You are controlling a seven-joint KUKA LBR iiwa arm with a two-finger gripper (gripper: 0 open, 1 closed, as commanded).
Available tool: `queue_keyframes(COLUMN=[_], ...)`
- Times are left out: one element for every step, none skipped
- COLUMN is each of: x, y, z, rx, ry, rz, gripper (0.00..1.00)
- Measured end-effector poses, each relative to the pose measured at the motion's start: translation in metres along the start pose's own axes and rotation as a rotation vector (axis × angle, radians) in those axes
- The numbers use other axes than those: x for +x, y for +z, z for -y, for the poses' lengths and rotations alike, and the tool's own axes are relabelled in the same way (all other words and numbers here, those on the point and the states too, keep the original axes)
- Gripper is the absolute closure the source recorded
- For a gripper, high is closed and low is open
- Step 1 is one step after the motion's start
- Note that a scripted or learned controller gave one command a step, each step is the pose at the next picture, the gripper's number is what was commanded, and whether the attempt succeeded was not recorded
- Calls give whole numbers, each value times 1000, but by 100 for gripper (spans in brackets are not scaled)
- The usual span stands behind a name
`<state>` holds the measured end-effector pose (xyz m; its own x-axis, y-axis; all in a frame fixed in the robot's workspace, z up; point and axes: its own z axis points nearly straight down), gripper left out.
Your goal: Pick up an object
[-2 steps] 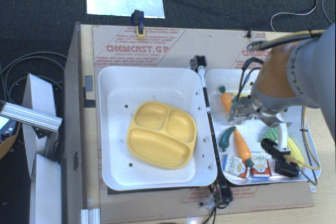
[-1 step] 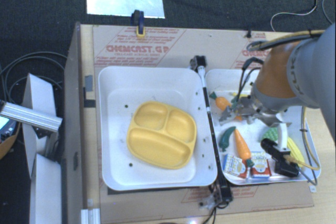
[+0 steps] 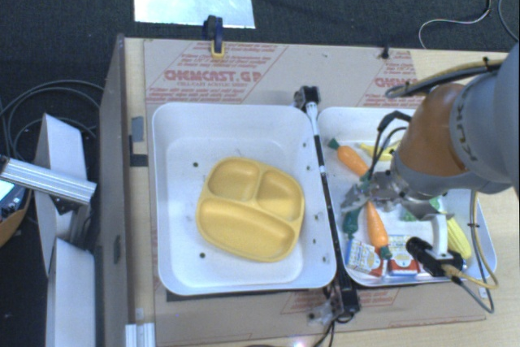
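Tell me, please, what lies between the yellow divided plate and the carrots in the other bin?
In the camera view, the two bins' adjoining rims separate the plate from the carrots.

Left bin [image 3: 175, 175] holds a divided tray [image 3: 250, 207]; right bin [image 3: 345, 122] holds two carrots [image 3: 352, 160] [image 3: 375, 226], corn cob [image 3: 457, 236] at right, small carton [image 3: 363, 254] at the near edge, arm [image 3: 455, 138] overhead.

Robotics lab, bench [image 3: 244, 65] with two bins, loose cables [image 3: 32, 106]

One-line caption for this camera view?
Arm reaches over right bin of toy food; yellow tray lies in left bin.
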<state>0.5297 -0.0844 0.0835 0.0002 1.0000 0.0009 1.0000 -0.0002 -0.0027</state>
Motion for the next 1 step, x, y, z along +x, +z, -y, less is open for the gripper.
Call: queue_keyframes(x=[1], y=[-11], z=[-3], rx=[-7], ry=[-3], rz=[0], gripper=[100])
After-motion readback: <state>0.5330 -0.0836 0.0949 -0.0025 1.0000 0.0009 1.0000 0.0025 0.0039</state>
